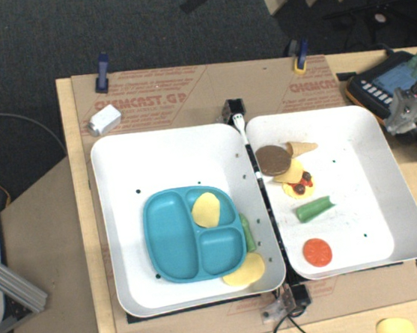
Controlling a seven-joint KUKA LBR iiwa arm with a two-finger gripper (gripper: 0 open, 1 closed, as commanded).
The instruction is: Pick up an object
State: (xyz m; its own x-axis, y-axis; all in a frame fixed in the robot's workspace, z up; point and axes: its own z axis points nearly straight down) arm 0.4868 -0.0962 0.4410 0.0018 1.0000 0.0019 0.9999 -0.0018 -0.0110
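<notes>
From the overhead camera I see the left white bin holding a blue plastic divided tray with a pale yellow oval piece in one compartment and a yellow flat piece just beside the tray's near corner. The right white bin holds a brown round disc, a tan cone, a green oblong block and a red round disc, all lying loose. I judge the pick not yet begun: nothing is lifted. The gripper's state I cannot tell from here.
</notes>
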